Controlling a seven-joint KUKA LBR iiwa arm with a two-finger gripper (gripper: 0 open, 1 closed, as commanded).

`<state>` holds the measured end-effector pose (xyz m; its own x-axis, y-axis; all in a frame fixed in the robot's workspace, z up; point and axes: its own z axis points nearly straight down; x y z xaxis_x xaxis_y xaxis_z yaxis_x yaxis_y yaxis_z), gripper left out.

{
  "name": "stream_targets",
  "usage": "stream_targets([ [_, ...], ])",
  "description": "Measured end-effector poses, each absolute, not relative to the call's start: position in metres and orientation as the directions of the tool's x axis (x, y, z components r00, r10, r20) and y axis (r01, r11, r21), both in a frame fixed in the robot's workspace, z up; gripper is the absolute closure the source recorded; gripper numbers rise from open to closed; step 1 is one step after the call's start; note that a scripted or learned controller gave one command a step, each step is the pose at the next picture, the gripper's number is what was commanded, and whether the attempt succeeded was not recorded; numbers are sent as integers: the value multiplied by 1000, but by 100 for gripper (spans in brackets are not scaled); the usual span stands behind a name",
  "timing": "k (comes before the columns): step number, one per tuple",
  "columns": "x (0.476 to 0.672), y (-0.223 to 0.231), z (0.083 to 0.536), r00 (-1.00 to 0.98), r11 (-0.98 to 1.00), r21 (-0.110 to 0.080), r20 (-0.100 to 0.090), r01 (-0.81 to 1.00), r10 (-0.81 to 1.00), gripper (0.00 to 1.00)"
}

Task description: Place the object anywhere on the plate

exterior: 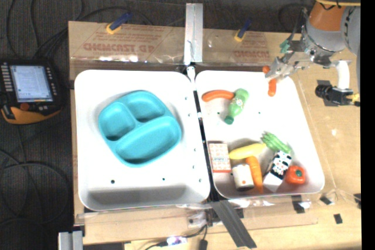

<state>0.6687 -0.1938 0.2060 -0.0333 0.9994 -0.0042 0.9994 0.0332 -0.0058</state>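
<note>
Above the right bin's far right corner, the gripper hangs with a small orange object just below its tips; whether that object is pinched between them cannot be told. Left bin: blue three-compartment plate, lying flat, apart from the object. Right bin: green bottle, curved orange sausage, banana, carrot, tomato, small carton.
</note>
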Motion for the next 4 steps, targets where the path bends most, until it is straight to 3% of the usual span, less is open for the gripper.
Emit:
stream_targets([
  [1,597,-133,107,-130,130,-6,3,992,992,100],
  [2,660,-45,180,-124,124,-4,0,992,992,100],
  [3,607,27,180,-122,122,-7,0,993,993,100],
  [4,600,105,191,-105,105,-7,-1,994,994,100],
])
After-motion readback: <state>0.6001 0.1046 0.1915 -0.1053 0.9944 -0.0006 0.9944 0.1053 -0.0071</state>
